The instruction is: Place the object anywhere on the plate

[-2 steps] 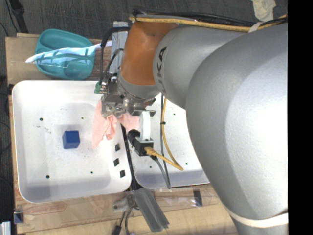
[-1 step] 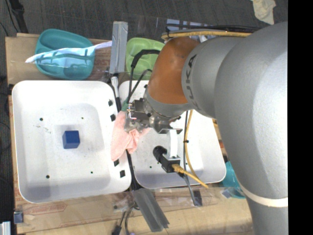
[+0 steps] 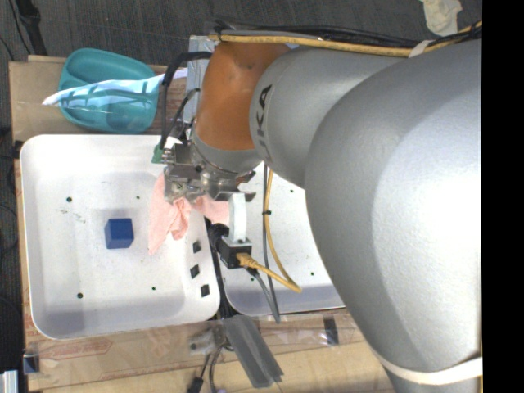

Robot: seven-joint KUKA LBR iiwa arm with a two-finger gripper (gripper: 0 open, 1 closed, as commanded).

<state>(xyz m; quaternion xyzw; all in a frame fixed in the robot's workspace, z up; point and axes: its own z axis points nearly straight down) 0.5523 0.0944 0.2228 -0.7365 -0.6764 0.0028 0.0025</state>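
A: Where had the object got to?
B: The pink cloth point(image 3: 168, 219) hung beneath the gripper point(image 3: 187, 188) over the left bin point(image 3: 49, 162); its grip couldn't be told.
A: Any plate?
B: None identifiable; placing remained.

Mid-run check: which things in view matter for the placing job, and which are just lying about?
Job:
- blue cube in the left bin
- gripper

Lying about:
- pink cloth hanging below the gripper
- teal bag behind the bin
- right bin
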